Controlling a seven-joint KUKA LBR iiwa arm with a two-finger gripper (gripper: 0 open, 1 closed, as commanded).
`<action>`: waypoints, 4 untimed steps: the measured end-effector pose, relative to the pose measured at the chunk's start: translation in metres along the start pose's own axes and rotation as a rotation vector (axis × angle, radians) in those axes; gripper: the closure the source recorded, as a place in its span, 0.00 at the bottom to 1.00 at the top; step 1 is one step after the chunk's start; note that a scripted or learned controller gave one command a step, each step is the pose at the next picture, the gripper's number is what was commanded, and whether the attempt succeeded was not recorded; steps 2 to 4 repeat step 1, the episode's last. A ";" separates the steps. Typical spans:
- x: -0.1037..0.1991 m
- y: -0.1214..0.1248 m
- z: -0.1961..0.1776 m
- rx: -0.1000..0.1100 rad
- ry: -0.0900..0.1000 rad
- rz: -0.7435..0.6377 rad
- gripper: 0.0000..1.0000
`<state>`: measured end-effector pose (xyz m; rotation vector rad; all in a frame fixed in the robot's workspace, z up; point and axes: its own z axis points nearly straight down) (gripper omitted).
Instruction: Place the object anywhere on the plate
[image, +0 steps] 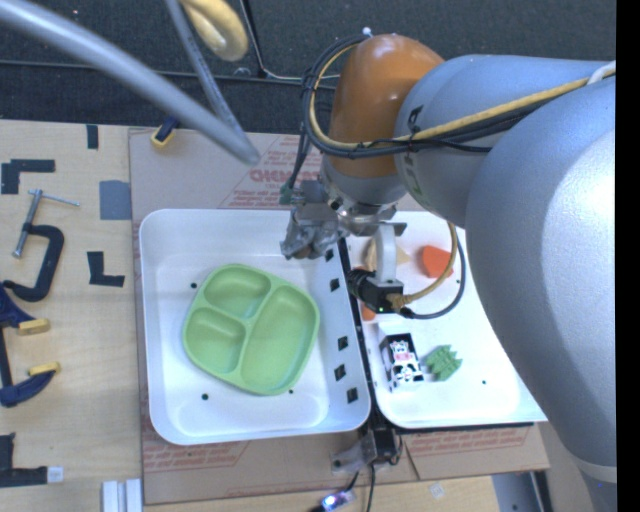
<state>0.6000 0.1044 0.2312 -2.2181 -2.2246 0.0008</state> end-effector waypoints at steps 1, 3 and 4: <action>0.000 -0.001 0.001 0.002 -0.001 0.000 0.00; 0.000 -0.001 0.001 0.002 -0.001 0.000 0.00; 0.000 -0.001 0.001 0.002 -0.001 0.000 0.00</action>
